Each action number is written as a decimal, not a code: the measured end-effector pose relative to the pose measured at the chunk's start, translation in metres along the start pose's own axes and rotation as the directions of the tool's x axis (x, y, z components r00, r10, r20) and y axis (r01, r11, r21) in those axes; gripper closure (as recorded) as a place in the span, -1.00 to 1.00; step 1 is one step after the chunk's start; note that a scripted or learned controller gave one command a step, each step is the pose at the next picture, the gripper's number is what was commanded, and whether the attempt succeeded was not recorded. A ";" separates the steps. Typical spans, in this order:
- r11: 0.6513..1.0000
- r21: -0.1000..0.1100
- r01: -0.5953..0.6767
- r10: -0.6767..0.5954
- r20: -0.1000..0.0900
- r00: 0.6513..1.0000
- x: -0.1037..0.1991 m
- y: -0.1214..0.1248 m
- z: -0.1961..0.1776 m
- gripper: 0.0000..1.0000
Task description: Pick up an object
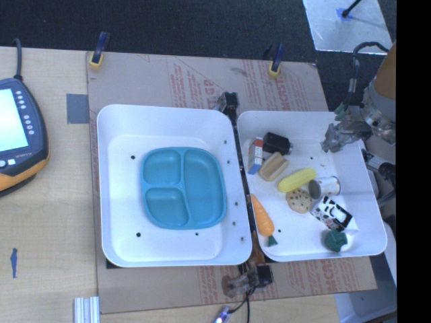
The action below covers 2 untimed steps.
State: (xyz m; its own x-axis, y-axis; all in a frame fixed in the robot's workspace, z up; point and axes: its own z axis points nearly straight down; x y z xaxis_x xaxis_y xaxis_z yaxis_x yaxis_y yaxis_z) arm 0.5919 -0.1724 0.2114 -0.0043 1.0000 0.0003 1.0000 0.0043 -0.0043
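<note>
The right bin (306,247) holds several small items: a yellow banana (297,179), a tan block (273,166), a black box (277,142), a red and white tube (256,155), a cookie (297,200), a silver can (327,186), a black and white piece (333,213), a green lump (335,240) and an orange carrot (262,216). My gripper (335,140) hangs over the bin's far right corner, above bare floor, well apart from the items. Nothing shows between its fingers.
The left bin (121,247) holds a blue divided plate (182,187). A teach pendant (19,130) lies on the bench at the far left. Clamps (98,51) sit at the back edge of the board.
</note>
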 end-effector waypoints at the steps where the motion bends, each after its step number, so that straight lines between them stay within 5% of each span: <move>1: 1.000 0.001 0.002 -0.002 0.001 1.000 -0.001 0.064 0.115 -1.00; 2: 1.000 0.001 0.001 -0.001 0.001 1.000 0.015 -0.011 0.110 -1.00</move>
State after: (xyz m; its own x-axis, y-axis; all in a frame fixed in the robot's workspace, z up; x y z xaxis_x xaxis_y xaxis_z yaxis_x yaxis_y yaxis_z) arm 0.5802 -0.1579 0.1014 -0.0056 1.0000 -0.0010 1.0000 0.0056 -0.0053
